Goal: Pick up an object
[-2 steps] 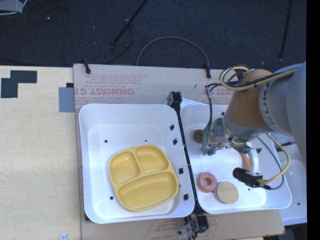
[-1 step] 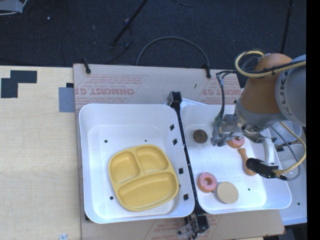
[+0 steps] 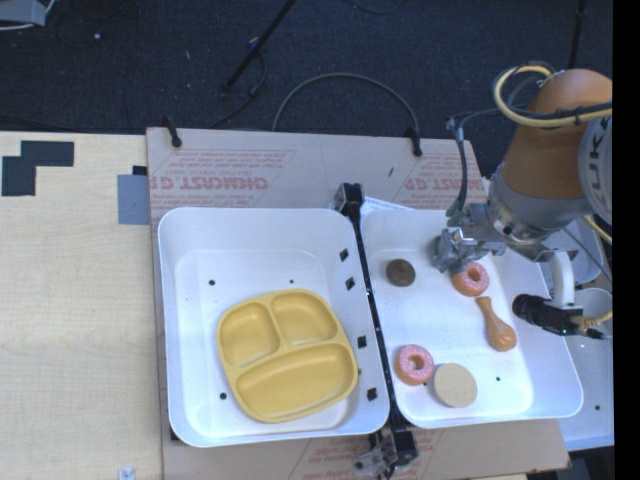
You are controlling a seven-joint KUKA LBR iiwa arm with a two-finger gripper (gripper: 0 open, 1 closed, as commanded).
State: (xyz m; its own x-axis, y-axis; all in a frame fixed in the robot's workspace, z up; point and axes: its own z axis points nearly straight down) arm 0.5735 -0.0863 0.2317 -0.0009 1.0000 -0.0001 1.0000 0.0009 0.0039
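Note:
My gripper (image 3: 453, 249) hangs low over the far part of the right bin (image 3: 560, 393), just left of an orange-glazed donut (image 3: 471, 280). A dark brown cookie (image 3: 401, 272) lies to its left. An orange drumstick-shaped toy (image 3: 495, 324) lies nearer the front. A pink-frosted donut (image 3: 414, 364) and a tan round biscuit (image 3: 454, 384) rest by the bin's front edge. Nothing shows between the gripper and any of these.
The left bin (image 3: 190, 268) holds a yellow three-compartment tray (image 3: 287, 354). A black divider rail (image 3: 362, 298) runs between the two bins. The arm's grey body and orange band (image 3: 555, 138) stand over the right bin's far right corner.

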